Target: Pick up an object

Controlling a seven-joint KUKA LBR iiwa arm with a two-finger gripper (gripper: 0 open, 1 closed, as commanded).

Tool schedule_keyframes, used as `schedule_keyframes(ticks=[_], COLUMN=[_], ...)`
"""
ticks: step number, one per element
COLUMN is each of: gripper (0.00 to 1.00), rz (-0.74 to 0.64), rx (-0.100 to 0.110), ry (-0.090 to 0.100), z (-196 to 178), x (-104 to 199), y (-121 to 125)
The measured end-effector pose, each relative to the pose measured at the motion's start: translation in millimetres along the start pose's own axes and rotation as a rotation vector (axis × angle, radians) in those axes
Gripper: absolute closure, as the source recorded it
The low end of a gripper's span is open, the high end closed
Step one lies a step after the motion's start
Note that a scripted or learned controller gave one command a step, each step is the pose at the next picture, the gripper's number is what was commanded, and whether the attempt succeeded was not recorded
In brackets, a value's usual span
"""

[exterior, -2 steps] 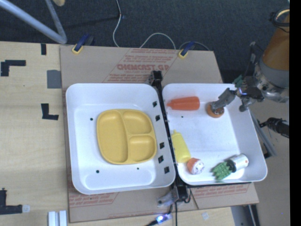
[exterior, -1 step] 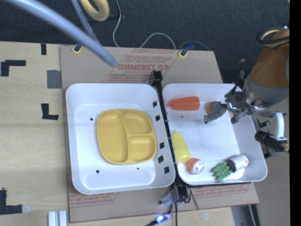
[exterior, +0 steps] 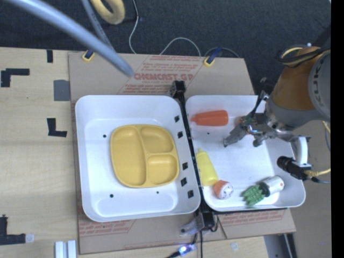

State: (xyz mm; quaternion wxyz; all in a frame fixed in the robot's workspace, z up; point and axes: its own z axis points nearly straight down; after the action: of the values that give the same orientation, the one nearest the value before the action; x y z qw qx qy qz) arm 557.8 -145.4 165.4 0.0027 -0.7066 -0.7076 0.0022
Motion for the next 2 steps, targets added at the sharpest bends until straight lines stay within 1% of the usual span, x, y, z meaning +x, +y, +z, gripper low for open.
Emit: schedule_keyframes(ticks=[1,2], gripper=[0.00,1.00], rz=[0.001,-0.001], rx=[0.002,-0.004], ry=[0.001,0.000], z=[64.4,50.7], x=[1.4,1.7], y=[-5.3,-3.4])
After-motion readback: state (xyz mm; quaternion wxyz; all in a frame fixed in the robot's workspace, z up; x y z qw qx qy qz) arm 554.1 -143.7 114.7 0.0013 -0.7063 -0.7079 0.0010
